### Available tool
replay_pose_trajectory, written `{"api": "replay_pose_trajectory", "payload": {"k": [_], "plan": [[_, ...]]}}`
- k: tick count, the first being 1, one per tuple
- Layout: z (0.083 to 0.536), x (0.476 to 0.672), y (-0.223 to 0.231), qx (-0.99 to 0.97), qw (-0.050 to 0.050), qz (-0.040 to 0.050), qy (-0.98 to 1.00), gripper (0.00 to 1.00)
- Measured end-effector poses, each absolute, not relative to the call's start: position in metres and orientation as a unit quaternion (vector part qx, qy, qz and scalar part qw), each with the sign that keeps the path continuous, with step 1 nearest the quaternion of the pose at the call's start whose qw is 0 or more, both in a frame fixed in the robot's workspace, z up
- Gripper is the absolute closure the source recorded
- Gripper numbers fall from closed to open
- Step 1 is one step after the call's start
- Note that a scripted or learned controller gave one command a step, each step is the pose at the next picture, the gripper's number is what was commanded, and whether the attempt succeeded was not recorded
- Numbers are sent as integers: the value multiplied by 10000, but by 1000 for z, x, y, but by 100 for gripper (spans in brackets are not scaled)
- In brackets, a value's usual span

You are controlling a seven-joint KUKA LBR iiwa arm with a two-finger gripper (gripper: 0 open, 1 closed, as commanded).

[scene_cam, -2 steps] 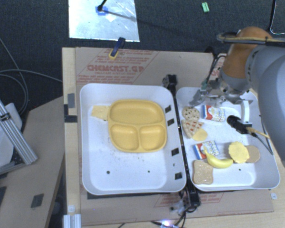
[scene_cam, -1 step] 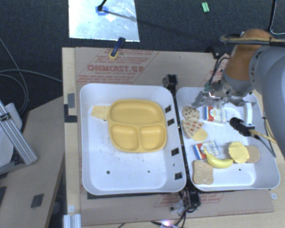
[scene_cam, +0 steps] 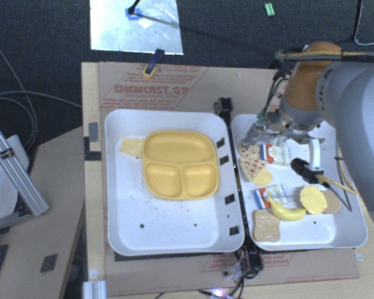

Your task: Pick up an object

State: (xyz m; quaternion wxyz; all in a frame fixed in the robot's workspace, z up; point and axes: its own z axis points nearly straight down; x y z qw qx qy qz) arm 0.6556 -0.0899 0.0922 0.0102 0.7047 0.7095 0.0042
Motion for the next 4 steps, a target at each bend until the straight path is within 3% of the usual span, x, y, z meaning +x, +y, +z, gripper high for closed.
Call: {"api": "replay_pose_trajectory", "payload": {"k": [1,2,3,4], "plan": [[93,644,-98,7056,97,69,7085,0],[102,635,-101,7067,15,12,7076,0],[97,634,-104,7066,18,14,7076,0],[86,672,-86,7049,34,24,7093,0]]}}
